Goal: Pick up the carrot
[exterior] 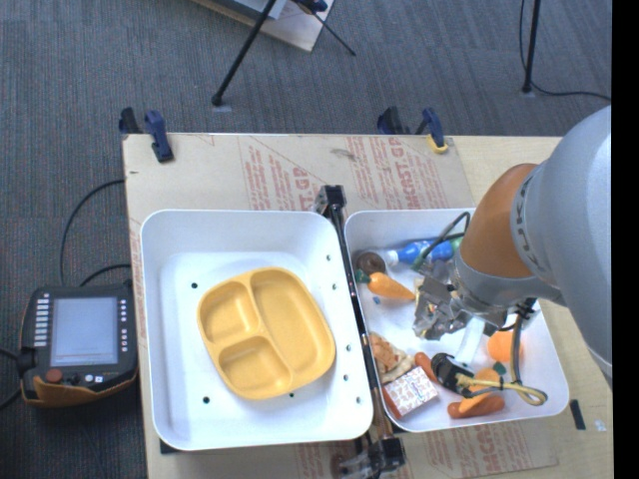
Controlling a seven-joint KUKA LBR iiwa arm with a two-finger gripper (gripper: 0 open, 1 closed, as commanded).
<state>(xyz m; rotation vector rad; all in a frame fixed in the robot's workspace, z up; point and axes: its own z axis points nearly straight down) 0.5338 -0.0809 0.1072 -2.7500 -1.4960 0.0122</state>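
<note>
Carrot (391,287) near right bin's (555,387) left wall, just left of tool (436,317); tool state unclear. Crowded: blue bottle (411,254) behind, red box (410,393) and clutter in front. Yellow tray (266,332) in left bin (170,267).

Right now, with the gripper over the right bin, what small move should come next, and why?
Probably a short shift toward the carrot, then a descent onto it. The gripper hangs just to the right of the carrot, which lies near the right bin's left wall, beside a blue-capped bottle. Nothing shows between its fingers, so the pick is not yet made.
</note>
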